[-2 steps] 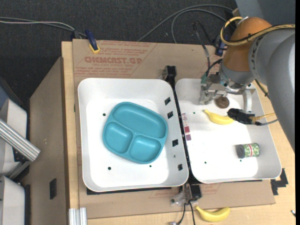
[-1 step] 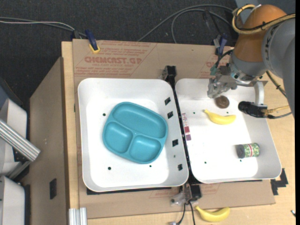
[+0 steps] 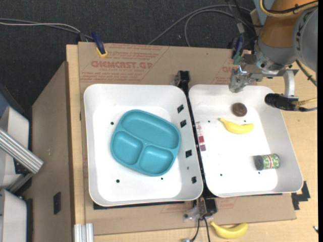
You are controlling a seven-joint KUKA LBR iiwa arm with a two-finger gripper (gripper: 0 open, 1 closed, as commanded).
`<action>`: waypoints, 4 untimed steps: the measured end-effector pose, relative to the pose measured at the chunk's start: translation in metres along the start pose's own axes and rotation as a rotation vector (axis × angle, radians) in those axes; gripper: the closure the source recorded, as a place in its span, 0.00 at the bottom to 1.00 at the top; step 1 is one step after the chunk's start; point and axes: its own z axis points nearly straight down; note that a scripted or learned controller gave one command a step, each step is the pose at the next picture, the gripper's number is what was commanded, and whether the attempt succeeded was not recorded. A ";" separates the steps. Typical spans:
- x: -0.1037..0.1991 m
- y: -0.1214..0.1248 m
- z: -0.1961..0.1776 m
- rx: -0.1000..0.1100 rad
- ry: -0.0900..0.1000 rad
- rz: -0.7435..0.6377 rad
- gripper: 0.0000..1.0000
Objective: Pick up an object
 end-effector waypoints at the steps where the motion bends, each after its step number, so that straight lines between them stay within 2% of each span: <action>1: 0.001 0.001 -0.027 0.003 0.000 0.001 1.00; 2: 0.043 -0.025 -0.017 0.012 0.003 -0.002 1.00; 3: 0.079 -0.054 -0.012 0.013 0.003 -0.001 1.00; 4: 0.127 -0.077 -0.006 0.013 0.003 -0.003 1.00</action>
